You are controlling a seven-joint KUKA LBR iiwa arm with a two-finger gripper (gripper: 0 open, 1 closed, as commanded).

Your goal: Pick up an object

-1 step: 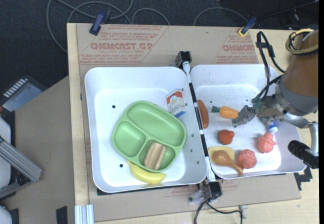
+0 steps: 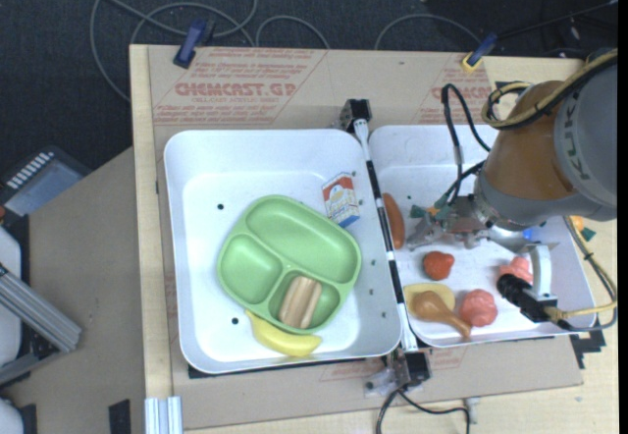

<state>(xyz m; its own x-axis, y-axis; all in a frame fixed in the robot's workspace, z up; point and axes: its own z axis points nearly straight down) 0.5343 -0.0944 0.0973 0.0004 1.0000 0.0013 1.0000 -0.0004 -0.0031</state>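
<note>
So the arm [image 2: 535,162] comes in from the right and hangs over the right bin [image 2: 417,142], with the hand [image 2: 444,223] down low near the bin's middle. Can't tell from this angle if it's gripping anything or what state it's in, it's just a dark clump of metal.

Plenty of stuff packed around it in that bin: a hot dog [image 2: 393,217] lying along the left wall just beside the hand, a red tomato [image 2: 439,265] right below it, a yellow-brown pear [image 2: 437,308] near the front edge, a pink round toy [image 2: 479,307] next to the pear, and another pink-red piece [image 2: 516,271] over by the black bracket [image 2: 528,304].

Left bin [image 2: 186,157] has a green divided plate [image 2: 287,263] with a bread roll [image 2: 299,301] sitting in one compartment, a banana [image 2: 285,338] tucked against the plate's front edge, and a small carton [image 2: 340,199] touching the plate's far rim. Both bins sit on a cardboard-topped desk [image 2: 250,83].
</note>
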